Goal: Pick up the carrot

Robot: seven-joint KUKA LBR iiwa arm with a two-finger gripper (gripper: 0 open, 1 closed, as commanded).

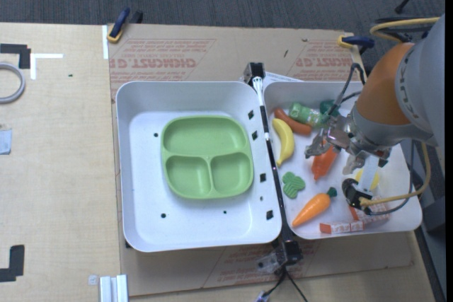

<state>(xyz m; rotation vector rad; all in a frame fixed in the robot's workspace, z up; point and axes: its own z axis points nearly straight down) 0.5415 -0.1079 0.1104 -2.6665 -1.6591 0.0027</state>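
You are watching the gripper (325, 150) hanging low in the right bin (403, 219), its fingers straddling a small orange-red vegetable (323, 163). The carrot (312, 208) is lying apart, nearer the front wall, beside the green broccoli piece (293, 184).

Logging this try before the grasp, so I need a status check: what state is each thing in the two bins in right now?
Green plate: flat in the left bin, its three compartments bare.
Carrot: lying loose in the right bin, not gripped.
Banana: lying by the divider.
Gripper: low over a small orange-red piece.
Green bottle: on its side.
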